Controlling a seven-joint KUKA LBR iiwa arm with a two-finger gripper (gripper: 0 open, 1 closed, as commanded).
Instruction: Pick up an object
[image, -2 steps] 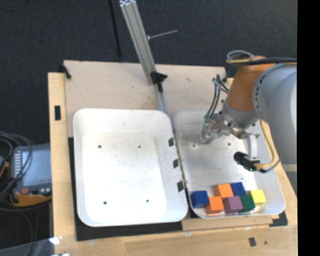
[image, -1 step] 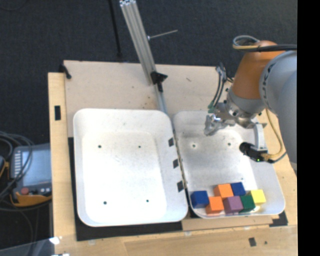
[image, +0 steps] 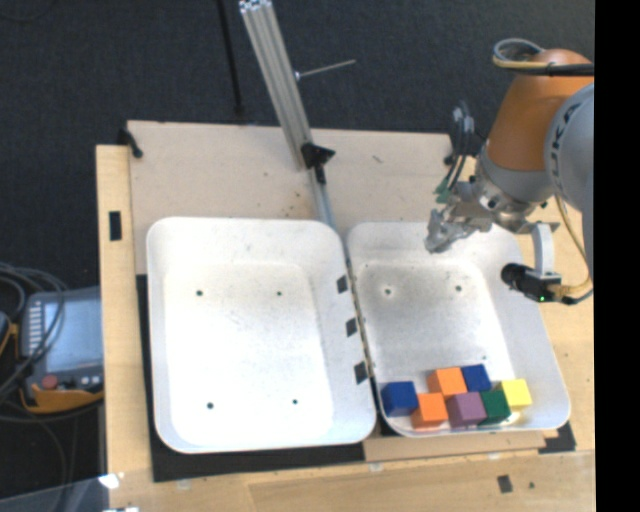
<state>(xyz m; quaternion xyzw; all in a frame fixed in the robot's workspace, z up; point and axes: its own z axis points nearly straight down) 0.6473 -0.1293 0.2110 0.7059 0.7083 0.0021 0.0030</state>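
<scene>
The blocks (image: 455, 396) lie packed together at the lower right of the frame, in the right bin (image: 520, 330). They look light, stiff and smooth; the yellow block (image: 516, 391) at the edge seems easiest to take by its free sides. The gripper (image: 441, 232) hangs at the upper right, its state cannot be told.

Arm (image: 545, 110) cut off at right edge; gripper (image: 441, 233) blurred.
</scene>
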